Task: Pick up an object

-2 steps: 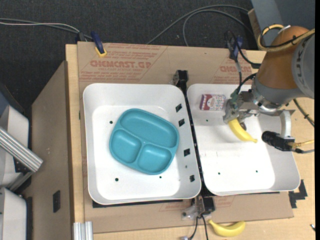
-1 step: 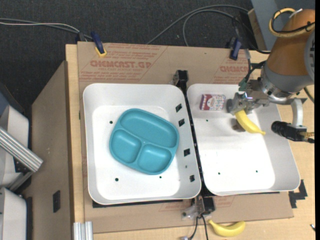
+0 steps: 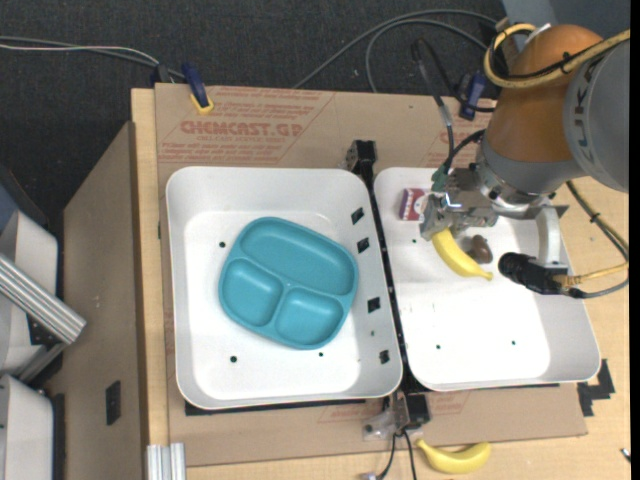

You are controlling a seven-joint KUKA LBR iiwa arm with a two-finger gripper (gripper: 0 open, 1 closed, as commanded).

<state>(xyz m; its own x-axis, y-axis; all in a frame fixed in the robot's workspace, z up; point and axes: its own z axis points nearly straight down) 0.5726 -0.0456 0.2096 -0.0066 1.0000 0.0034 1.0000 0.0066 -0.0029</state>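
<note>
The curved yellow plastic banana (image 3: 460, 257) lies just below the jaws (image 3: 447, 211) (whether parted or clenched I cannot tell), its long axis slanting down-right across the right white bin (image 3: 500, 353).

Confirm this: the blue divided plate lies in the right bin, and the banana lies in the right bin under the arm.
One thing is wrong: the camera view shows the blue divided plate in the left bin. The banana does lie in the right bin, under the arm.

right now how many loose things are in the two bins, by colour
blue: 1, divided plate in the left bin
yellow: 1, banana in the right bin
purple and white: 1, small packet, right bin
brown: 1, small item beside the banana
total: 4
</note>
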